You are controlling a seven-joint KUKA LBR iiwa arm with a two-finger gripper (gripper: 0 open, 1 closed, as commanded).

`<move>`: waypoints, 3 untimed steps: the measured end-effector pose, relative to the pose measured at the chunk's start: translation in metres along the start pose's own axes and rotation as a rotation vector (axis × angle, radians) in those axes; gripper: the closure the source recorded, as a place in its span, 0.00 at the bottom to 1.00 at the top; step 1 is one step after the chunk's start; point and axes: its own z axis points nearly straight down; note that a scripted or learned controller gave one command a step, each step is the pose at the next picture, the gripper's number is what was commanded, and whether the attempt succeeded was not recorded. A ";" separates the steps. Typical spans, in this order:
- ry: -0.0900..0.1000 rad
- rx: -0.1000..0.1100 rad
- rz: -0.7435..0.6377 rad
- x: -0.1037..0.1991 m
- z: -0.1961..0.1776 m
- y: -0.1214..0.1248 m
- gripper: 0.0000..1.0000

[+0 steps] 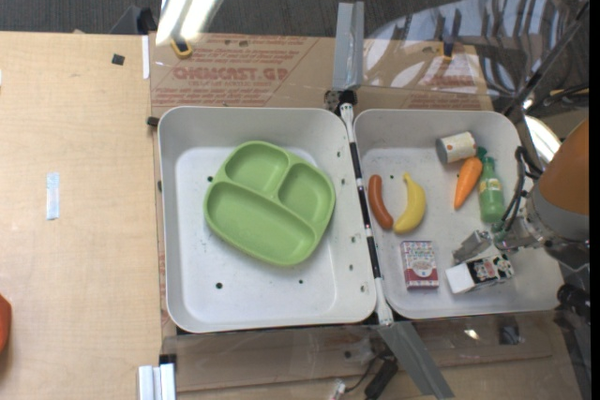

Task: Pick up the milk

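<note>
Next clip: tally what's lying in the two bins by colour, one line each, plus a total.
Green: 2, plate, bottle
Orange: 1, carrot
Yellow: 1, banana
Red-brown: 1, sausage
Red and white: 1, small box
White or beige: 2, can, milk carton by the gripper
Total: 8

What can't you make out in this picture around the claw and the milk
- Claw, camera view: too small and cluttered to tell if it is open or shut.
- Milk carton: whether the claw touches it or sits beside it cannot be told.
- Arm: cut off by the right edge.
- Small red-and-white box: label too small to read.
</note>
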 end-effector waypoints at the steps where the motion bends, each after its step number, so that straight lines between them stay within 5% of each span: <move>1: -0.001 -0.001 -0.027 -0.008 0.000 -0.002 0.00; 3: -0.001 -0.001 -0.085 -0.010 -0.001 -0.002 0.00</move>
